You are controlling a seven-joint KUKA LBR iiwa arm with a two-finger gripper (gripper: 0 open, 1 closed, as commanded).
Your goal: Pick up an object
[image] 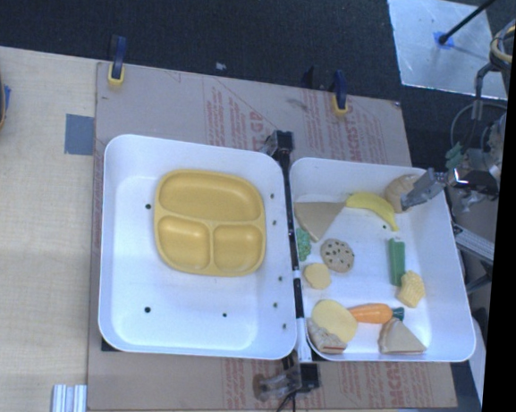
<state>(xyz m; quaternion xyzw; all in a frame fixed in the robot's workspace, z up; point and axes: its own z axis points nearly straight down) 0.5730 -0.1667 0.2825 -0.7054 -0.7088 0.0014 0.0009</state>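
The right bin (455, 263) holds several toy foods: a yellow banana (374, 206), a tan wedge (318, 218), a chocolate-chip cookie (336, 254), a green stick (396, 260), a piece of corn (410, 289), a carrot (372, 313), a sandwich (330, 324) and a bread wedge (401, 338). My gripper (420, 190) reaches in at the bin's far right corner, just right of the banana. It is low over a tan rounded object (400, 183) that it partly hides.
The left bin (119, 260) carries a yellow divided plate (210, 221). A small green piece (302, 244) and a pale yellow round (317, 276) lie near the wall between the bins. Clamps (116, 70) hold the cardboard at the back edge.
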